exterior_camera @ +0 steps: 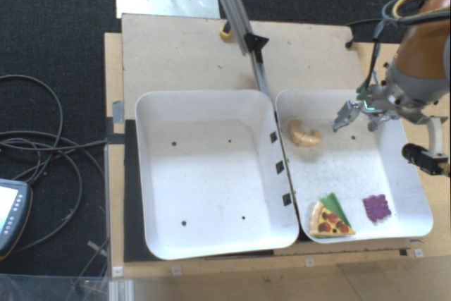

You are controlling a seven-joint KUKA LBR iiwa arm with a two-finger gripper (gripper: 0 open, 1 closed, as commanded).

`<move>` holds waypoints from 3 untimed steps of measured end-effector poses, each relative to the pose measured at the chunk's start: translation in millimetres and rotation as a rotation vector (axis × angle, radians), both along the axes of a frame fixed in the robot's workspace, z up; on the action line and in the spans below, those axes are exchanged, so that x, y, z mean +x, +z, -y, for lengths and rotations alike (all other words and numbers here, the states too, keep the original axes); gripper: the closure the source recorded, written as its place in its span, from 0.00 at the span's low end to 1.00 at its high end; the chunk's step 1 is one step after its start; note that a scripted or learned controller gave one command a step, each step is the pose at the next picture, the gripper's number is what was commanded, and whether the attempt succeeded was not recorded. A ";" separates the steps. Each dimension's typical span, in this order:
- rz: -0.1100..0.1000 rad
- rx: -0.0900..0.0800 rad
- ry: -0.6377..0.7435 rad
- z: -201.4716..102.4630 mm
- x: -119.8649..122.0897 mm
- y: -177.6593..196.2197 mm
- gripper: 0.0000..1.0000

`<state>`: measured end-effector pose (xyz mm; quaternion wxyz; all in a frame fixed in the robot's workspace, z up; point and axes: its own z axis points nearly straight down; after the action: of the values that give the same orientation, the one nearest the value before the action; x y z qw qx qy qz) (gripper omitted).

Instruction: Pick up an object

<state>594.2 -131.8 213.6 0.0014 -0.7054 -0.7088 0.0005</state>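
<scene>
No writing could be read. The left bin (204, 173) offered open floor. In the right bin (405, 173), a croissant (304, 134) lay near the divider, a pizza slice (330, 218) and purple grapes (377, 207) by the front edge. The gripper (361, 116) hovered right of the croissant, fingers (343, 118) apart, grasping nothing.

We see the grey, orange-banded arm (423, 46) cut by the right edge; the grey handheld screen (10, 215) by the left.
</scene>
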 end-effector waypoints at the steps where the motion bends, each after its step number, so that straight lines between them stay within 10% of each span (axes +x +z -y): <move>1: 0.004 -0.001 -0.001 0.2 0.8 2.1 0.00; 3: -0.002 0.000 -0.001 -8.8 10.6 -115.5 0.00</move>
<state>604.8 -123.0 98.1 0.0022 -0.7060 -0.7083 0.0013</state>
